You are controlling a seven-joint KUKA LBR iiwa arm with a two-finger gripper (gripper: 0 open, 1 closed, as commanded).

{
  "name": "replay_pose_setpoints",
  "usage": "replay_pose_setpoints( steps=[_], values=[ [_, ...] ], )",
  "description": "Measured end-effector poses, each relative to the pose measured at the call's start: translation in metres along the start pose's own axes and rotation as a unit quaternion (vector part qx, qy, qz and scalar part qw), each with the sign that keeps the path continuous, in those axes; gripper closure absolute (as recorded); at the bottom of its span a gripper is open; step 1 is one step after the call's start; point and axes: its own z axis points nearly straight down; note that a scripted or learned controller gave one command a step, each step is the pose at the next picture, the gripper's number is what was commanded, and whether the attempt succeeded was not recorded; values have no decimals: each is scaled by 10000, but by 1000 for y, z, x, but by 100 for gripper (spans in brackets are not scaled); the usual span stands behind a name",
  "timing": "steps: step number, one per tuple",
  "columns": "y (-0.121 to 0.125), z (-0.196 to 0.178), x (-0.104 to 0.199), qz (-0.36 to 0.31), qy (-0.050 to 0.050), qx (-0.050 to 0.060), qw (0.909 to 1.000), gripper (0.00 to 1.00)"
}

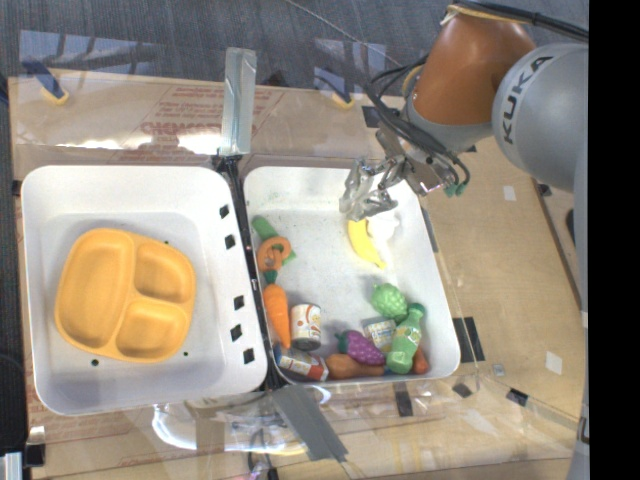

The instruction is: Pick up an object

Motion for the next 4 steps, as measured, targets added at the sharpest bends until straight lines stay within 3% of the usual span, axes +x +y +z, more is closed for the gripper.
replay_pose_setpoints(
  steps=[1,2,3,4],
  values=[
    [-33,-98,13,-2289,-38,60,9734,100],
    [-28,-120,18,-4066,-24,45,9136,100],
    [-30,-150,12,-4632,-21,45,8862,100],
    [-29,-131,12,-5539,-4,15,8326,100]
  ],
)
